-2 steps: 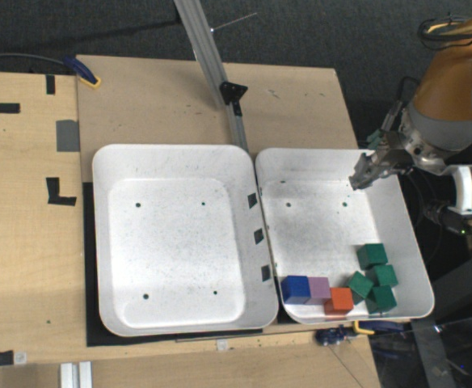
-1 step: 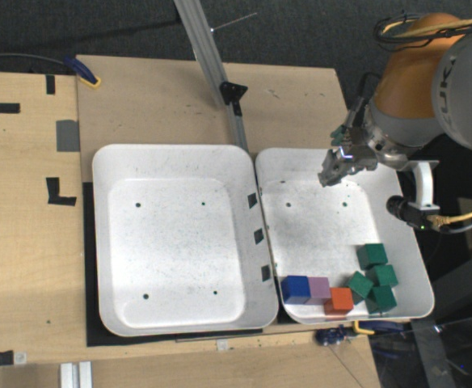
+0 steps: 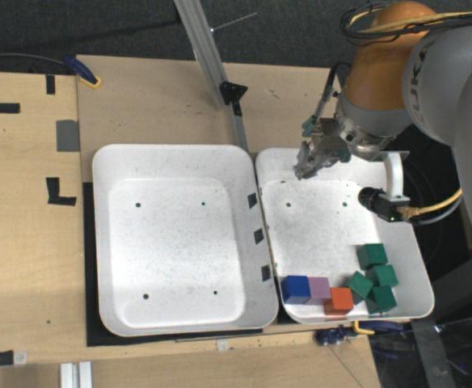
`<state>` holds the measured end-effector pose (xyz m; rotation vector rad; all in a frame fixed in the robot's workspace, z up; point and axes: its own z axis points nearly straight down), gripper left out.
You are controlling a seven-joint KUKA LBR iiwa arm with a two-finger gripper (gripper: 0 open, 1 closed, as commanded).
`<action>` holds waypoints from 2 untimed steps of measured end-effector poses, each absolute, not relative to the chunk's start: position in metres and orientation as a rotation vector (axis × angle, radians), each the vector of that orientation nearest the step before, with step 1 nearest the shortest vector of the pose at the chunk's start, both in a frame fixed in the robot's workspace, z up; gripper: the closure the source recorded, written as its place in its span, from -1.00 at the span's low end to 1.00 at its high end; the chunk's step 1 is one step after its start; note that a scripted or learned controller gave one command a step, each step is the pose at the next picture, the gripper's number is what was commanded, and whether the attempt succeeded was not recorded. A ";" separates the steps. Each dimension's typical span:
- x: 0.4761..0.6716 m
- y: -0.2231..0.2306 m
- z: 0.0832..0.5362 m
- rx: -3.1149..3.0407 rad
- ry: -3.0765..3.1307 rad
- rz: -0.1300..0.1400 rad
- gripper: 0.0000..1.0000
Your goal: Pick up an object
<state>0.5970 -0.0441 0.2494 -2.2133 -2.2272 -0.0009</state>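
Note:
My gripper (image 3: pixel 308 166) hangs over the far left part of the right bin (image 3: pixel 317 225), its tips pointing down with nothing between them. Small blocks lie along that bin's near edge, well away from the gripper: a blue block (image 3: pixel 296 288), a purple block (image 3: pixel 319 288), an orange block (image 3: pixel 340 300) and several green blocks (image 3: pixel 375 277) at the near right corner.
The left bin (image 3: pixel 171 237) lies beside the right one. A slanted metal pole (image 3: pixel 208 47) with a black clamp stands behind the bins. A black cable connector (image 3: pixel 375 202) juts over the right bin's right side. Black tape marks dot the bench at left.

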 end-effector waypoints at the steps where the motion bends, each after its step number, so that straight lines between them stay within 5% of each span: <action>1: 0.606 0.018 0.238 -2.212 -2.228 0.001 1.00; 2: 0.622 0.062 0.236 -2.214 -2.227 0.000 1.00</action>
